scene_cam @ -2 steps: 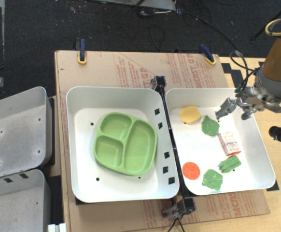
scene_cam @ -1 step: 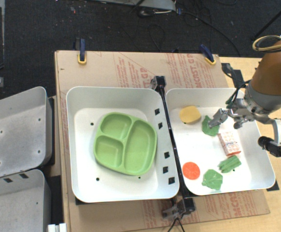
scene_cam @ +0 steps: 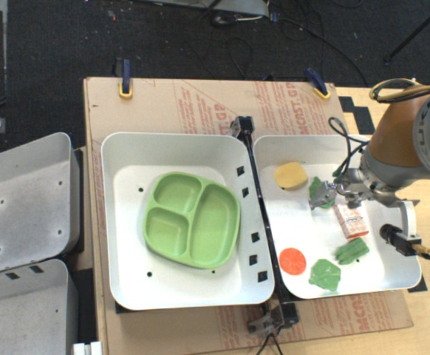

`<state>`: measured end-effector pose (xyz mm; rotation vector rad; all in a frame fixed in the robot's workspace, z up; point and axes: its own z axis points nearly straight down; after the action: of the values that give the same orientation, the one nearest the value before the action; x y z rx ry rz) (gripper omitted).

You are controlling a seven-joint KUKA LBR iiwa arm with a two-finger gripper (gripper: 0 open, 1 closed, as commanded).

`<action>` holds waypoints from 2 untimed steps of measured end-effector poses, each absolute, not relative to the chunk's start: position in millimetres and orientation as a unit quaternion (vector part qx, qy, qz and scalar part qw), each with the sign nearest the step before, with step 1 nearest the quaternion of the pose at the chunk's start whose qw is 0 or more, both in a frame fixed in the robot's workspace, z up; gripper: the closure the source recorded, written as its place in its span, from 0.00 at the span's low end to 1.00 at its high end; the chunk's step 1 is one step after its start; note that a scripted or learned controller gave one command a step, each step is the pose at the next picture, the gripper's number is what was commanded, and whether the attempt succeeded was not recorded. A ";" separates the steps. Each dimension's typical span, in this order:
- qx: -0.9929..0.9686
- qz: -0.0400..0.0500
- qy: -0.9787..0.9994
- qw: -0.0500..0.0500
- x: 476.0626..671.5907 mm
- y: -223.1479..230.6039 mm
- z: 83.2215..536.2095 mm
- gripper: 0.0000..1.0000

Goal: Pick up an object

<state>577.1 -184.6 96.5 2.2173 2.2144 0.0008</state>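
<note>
The right bin point(scene_cam: 397, 278) holds several small items. A yellow lump point(scene_cam: 290, 174) lies at its back. A small dark green piece point(scene_cam: 319, 193) is just left of my gripper point(scene_cam: 338, 191), which hangs low over the bin's middle right, touching or almost touching that piece. A red and white box point(scene_cam: 350, 221) lies just below the gripper. Nearer the front are a green piece point(scene_cam: 352, 251), a light green piece point(scene_cam: 324, 274) and an orange disc point(scene_cam: 292, 260).
A green divided plate point(scene_cam: 193, 219) lies in the left bin point(scene_cam: 113, 161). The grey arm with its orange band point(scene_cam: 401, 135) comes in over the right bin's far right edge. A black divider point(scene_cam: 256, 198) runs between the bins. Clamps hold the cardboard at the back.
</note>
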 end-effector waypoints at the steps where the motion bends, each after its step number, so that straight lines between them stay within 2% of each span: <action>1: 0.708 0.002 0.707 0.005 580.1 -185.8 97.4 0.00; 2: 0.708 0.003 0.706 0.010 582.2 -187.6 109.6 1.00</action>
<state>582.2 -187.6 109.6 2.2091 2.2046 0.0084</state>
